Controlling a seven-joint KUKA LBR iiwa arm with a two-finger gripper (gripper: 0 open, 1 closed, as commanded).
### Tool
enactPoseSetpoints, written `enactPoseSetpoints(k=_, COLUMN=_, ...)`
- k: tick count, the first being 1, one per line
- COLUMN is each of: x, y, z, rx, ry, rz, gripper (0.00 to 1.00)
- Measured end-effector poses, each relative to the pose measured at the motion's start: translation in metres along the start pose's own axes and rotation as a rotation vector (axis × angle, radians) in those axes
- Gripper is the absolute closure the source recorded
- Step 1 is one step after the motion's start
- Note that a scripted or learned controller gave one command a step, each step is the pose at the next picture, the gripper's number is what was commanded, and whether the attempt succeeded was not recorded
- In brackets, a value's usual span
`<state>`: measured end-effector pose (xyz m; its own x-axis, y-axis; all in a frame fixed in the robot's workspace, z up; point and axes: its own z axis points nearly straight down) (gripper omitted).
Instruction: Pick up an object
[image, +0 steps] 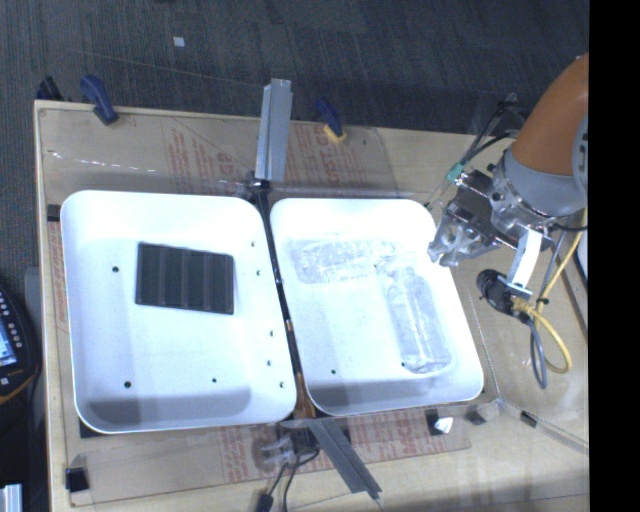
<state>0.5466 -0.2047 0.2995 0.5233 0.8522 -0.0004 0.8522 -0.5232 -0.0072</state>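
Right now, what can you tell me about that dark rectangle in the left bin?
The dark rectangle is a flat, charcoal-grey slab with faint lengthwise ridges dividing it into strips. It lies flat on the floor of the left bin, towards the back and a little left of centre, slightly askew, clear of the walls. Nothing touches it.

A dark ribbed rectangular pad (185, 278) lay flat in the left bin. Two clear plastic bottles occupied the right bin: one (335, 259) lay crosswise near the far wall, the other (418, 320) lengthwise along the right wall.
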Motion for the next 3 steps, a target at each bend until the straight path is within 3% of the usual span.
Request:
enactPoseSetpoints(k=1, x=-0.015, y=-0.037, z=-0.027, rx=-0.005, ry=0.0, rz=-0.244, gripper=1.0)
enactPoseSetpoints(k=2, x=-0.036, y=-0.06, z=0.014, rx=-0.005, ry=-0.001, rz=-0.531, gripper=1.0)
enactPoseSetpoints(k=3, x=0.008, y=-0.026, z=0.069, rx=-0.001, ry=-0.001, rz=-0.43, gripper=1.0)
